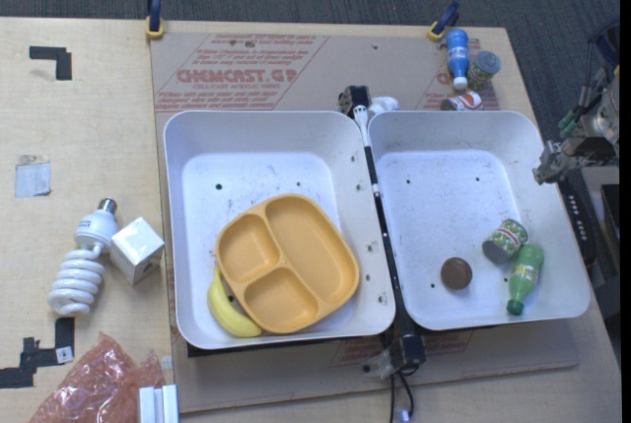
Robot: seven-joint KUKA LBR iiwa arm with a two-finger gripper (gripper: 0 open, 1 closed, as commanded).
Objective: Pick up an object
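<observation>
- Green plastic bottle [524,277] lay touching small green can [505,241], lower right of right white bin [434,130]; a grasp risked nudging both.
- Gripper [554,163] sat at frame's right edge; finger state could not be told.

Right bin [434,140] as reference: green bottle [524,278], small can [505,240] touching it, brown round object [455,273] near its front right corner. Gripper [564,155] beside its right rim. Left: yellow tray [286,261] over banana [229,310].
</observation>
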